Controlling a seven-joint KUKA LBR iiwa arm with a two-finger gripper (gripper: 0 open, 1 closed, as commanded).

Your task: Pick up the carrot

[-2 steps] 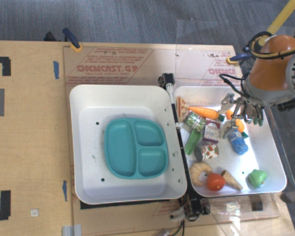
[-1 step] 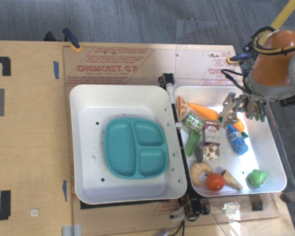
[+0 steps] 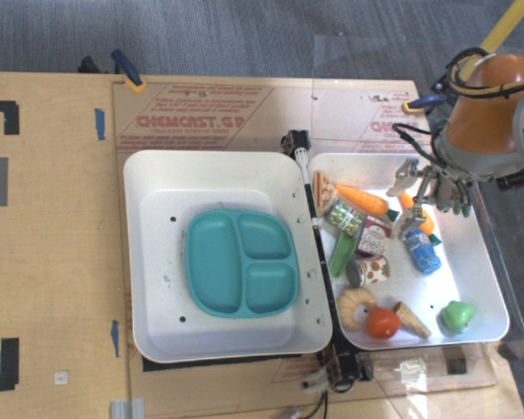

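- The flat brown wooden bench [image 3: 52, 260] bore two shallow white plastic bins side by side, the left bin [image 3: 148, 234] and the right bin [image 3: 485, 269].
- The grey arm with its orange band [image 3: 489, 103] reached in from the right and hung over the right bin's upper right corner, wrist pointing down.
- A teal three-compartment plastic tray [image 3: 242, 262] lay flat in the middle of the left bin.
- The metal two-finger gripper [image 3: 424, 190] hovered just right of the carrot; whether its fingers were spread or closed could not be told, and nothing was seen between them.
- The long orange toy carrot [image 3: 363, 200] lay in the right bin's upper left part, tilted, beside a green cylinder [image 3: 341, 250].
- A blue toy bottle [image 3: 422, 251] lay just below the gripper.
- A red toy tomato [image 3: 383, 323] and a green toy pear [image 3: 456, 316] sat near the bin's lower edge.
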